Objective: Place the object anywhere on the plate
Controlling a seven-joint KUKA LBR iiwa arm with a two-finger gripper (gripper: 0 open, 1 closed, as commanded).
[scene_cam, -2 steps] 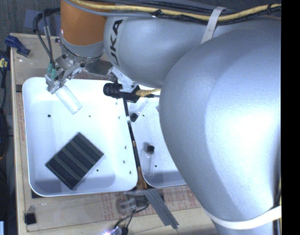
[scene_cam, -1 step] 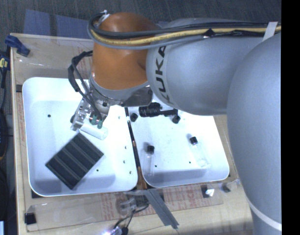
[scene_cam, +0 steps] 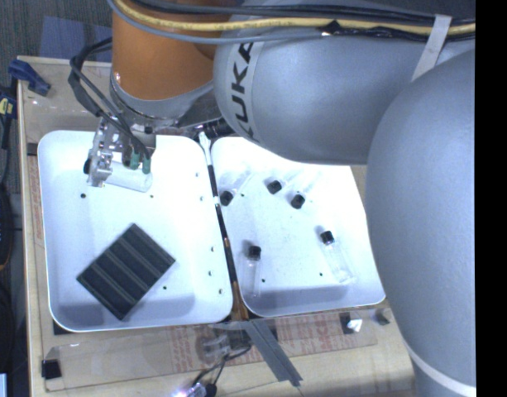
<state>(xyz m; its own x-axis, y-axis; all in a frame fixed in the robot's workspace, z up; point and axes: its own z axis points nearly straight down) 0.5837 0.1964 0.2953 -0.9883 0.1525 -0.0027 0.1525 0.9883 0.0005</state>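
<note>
A dark ribbed square plate (scene_cam: 125,270) lies tilted in the front half of the left bin (scene_cam: 55,222). My gripper (scene_cam: 119,165) hangs over the back of that bin, well behind the plate. A clear vial (scene_cam: 125,178) lies crosswise at its fingertips and looks pinched between them, with a dark cap end towards the left. The vial is apart from the plate.
The right bin (scene_cam: 361,288) holds several clear vials with black caps, such as one (scene_cam: 333,251) near its right side and one (scene_cam: 253,259) near the divider. The big grey arm covers the view's upper right. Cables and clamps lie left of the bench.
</note>
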